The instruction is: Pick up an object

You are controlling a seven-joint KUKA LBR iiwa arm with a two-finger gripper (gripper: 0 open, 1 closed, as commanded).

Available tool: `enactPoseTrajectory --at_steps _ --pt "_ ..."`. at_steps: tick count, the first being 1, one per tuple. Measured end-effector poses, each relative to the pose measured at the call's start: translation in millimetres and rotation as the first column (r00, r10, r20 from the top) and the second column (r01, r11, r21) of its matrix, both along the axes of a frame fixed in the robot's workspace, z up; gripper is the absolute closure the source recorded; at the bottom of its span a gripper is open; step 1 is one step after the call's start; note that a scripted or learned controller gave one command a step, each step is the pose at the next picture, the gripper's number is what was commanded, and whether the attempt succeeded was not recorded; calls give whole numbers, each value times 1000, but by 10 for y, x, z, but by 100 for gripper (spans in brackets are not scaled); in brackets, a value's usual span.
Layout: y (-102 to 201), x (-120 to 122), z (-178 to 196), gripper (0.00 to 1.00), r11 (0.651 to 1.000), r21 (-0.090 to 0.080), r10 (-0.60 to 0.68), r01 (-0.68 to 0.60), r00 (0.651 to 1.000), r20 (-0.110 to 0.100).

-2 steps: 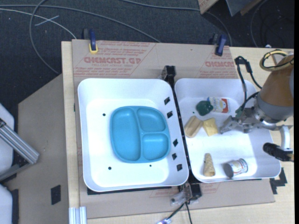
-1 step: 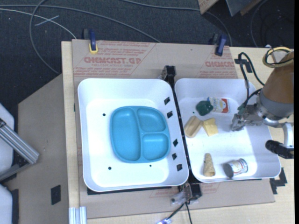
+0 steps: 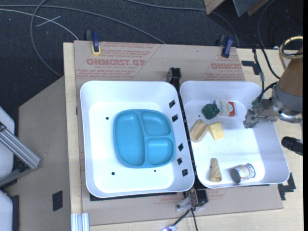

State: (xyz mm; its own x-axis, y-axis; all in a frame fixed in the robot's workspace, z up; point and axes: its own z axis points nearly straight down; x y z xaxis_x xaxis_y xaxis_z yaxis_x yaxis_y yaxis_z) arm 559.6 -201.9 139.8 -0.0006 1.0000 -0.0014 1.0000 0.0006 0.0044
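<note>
White bins sit side by side on the bench. Nearest in the right bin lie a small can on its side and a tan wedge. Farther back are a tan roll touching a yellow block, then a bottle with a green cap, lying flat. At that bin's right wall hangs the gripper, nothing visibly held; whether its jaws are spread cannot be told. In the left bin lies a blue divided plate.
</note>
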Motion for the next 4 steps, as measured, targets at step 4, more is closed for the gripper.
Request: enactPoseTrajectory --at_steps 4 --pt "1113 171 1181 100 1000 4 6 -6 1000 -4"
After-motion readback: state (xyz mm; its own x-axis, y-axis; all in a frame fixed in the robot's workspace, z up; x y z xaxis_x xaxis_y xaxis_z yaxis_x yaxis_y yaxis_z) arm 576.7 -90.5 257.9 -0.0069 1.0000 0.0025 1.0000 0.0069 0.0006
